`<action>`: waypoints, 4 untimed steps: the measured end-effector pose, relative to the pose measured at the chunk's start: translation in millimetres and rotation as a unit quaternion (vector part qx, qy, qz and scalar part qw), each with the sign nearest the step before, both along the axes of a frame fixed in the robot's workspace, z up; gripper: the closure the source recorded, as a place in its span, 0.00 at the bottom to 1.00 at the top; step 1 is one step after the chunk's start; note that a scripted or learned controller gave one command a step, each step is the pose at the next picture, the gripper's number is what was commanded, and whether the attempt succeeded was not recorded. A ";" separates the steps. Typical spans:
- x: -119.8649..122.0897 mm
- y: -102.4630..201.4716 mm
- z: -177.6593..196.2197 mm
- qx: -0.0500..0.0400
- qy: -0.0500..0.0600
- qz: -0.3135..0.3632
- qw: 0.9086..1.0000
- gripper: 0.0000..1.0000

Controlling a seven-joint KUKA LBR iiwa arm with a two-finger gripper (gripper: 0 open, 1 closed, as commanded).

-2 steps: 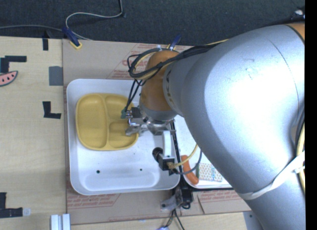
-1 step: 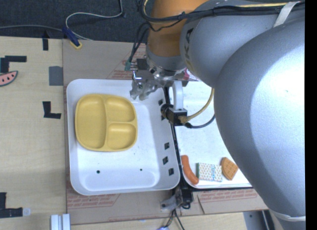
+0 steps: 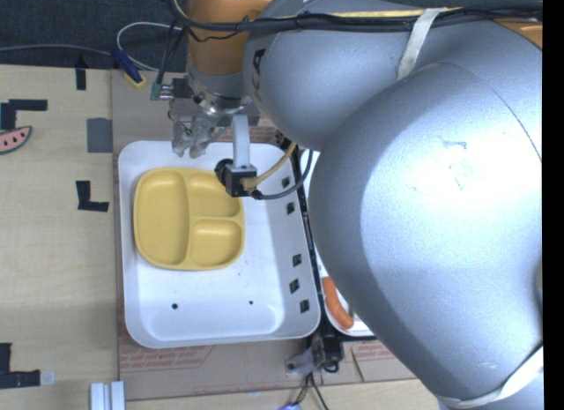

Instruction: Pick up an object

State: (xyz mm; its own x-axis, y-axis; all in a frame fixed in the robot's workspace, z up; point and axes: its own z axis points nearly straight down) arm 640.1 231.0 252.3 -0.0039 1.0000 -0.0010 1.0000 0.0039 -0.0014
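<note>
Since nothing sits between the fingers yet, best treated as an approach step: lower slowly, line up over one wall of the yellow divided plate (image 3: 188, 219), and close only once a finger stands on each side of that wall. Gripper (image 3: 192, 139) poised at the far edge of the left white bin (image 3: 211, 316), fingers spread a little by the look of them, pinching nothing. Plate found just below and slightly to the near side of the fingertips, close but apart from them, lying flat on the bin floor with its three compartments facing up. Worth aiming for the far rim or the raised divider, not the smooth hollows, as a shallow curved surface would likely let the fingers skid. Also worth minding the black fitting (image 3: 236, 177) on the cable just beside the plate's far right corner, which could snag or nudge the plate during the descent. Something orange (image 3: 337, 304) glimpsed in the other bin, well apart from the fingers and mostly hidden by the arm.
</note>
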 end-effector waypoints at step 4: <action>-36.9 -15.5 -150.8 -0.013 -0.021 -0.005 1.000 1.00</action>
